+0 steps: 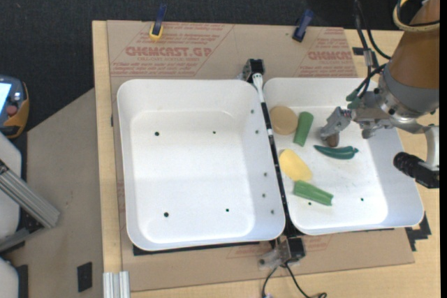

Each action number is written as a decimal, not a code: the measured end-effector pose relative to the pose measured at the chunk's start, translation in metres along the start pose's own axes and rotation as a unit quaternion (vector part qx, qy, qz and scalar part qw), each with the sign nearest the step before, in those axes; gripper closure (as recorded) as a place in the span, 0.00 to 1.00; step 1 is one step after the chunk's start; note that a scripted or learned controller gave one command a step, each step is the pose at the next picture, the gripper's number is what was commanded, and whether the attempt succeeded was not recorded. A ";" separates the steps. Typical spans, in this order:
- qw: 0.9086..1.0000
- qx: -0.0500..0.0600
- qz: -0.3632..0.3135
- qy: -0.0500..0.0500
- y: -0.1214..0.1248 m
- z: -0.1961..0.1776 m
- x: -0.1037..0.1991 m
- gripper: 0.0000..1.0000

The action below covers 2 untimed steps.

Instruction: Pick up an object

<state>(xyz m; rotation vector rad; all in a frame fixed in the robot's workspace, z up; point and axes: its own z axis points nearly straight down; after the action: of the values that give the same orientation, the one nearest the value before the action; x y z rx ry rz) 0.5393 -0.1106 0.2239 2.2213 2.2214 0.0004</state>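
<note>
We take the dark green pepper (336,151) as the likeliest target: it lies on the floor of the right bin (377,209), curved, with its length running roughly left to right, and the gripper (334,130) hangs just above its left end. A small dark brownish thing sits right at the tip of the gripper, touching or nearly touching the pepper, and we cannot tell whether it is a separate object or part of the tool. Nor can we tell how far the fingers are spread or whether anything is between them, since the slanted view hides the gap. To do this step well, we judge the grip should close across the pepper's narrow width near its middle, not at the thin tail, and come straight down so the curved body does not roll aside. Around it, the green cylinder (303,128) stands tilted just to the left, the tan disc (283,119) lies beyond that by the divider, the yellow lump (295,165) sits lower left, and a green block (312,193) lies below, all near but apart from the pepper. The left bin (140,171) lies alongside on the brown worktop (105,80). A dark cable (363,31) trails by the arm (415,66); we would keep it from snagging.
</note>
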 end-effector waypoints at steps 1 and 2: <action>1.000 -0.002 0.000 0.000 0.001 -0.011 0.000 1.00; 1.000 -0.003 -0.002 0.000 -0.018 -0.116 0.050 1.00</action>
<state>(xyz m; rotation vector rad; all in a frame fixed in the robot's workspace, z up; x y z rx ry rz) 0.5217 -0.0601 0.3397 2.2122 2.2233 0.0078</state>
